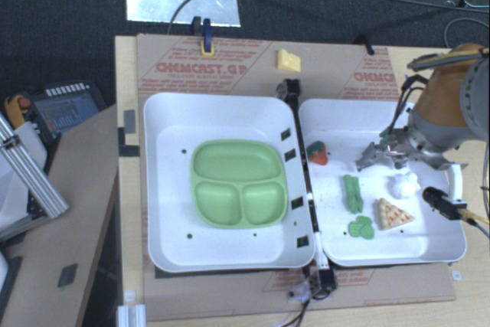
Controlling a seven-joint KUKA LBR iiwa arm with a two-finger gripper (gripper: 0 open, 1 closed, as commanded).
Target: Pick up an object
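The right bin (429, 245) holds several toy foods. A red strawberry-like piece (318, 153) lies near its left wall, with a long green vegetable (352, 193) and a small green broccoli (361, 227) below it. A pizza slice (393, 214) and a white lumpy piece (403, 184) lie further right. My gripper (377, 157) hangs over the bin's upper middle, just up and left of the white piece and right of the red piece. Nothing shows in its grasp.
The left bin (164, 241) holds a green divided plate (238, 183). A yellow cheese-like wedge (289, 60) lies on the cardboard behind the bins. The black divider (300, 165) runs between the bins. A grey side table (53, 188) with gear stands at left.
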